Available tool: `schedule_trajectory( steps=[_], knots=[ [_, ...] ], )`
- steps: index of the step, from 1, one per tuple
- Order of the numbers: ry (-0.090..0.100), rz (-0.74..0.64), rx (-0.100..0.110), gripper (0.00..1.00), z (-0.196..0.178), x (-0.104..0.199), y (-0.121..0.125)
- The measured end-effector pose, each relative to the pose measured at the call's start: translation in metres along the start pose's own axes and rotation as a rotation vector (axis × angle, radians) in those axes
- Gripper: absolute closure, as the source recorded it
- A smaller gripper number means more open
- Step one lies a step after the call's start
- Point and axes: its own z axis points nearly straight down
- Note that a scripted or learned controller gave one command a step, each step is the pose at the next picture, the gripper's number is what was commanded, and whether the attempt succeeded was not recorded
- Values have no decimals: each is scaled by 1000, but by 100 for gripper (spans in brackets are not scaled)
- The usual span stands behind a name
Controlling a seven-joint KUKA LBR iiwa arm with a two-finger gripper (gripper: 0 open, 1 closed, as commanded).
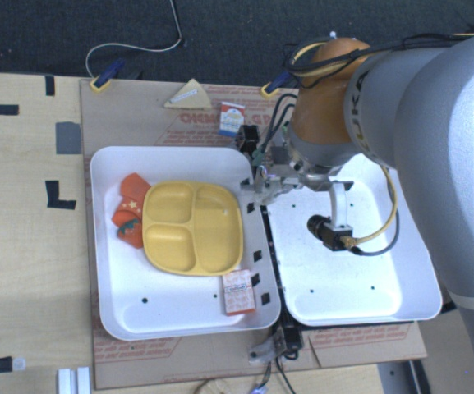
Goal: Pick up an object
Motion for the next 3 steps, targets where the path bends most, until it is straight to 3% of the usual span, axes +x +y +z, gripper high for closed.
schedule_trajectory(
  steps=[1, 2, 3],
  knots=[
    [-3, 5, -1, 100, -39, -104, -38],
    [0, 2, 3, 100, 0, -54, -87],
    [-2, 3, -1, 100, -43, -88, -58]
  ],
)
